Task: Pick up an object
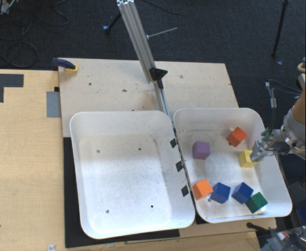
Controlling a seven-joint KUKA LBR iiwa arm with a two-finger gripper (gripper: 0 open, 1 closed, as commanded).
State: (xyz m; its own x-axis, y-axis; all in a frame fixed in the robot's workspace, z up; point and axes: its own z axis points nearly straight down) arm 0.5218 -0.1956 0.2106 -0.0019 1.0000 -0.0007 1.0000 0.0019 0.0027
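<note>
Green cube (257,202), yellow cube (246,158) touching pincer (256,156)

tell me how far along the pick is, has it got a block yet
Done: the gripper has reached into the right bin and sits right at the yellow block. In hand: closing on that block; the view cannot settle whether the block is gripped. Left: the lift, since the yellow block looks to be resting on the bin floor, like the purple block and the others.

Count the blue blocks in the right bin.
2. Both lie near the front wall of the right bin: one blue block beside an orange block, the other blue block beside the green block.
</note>
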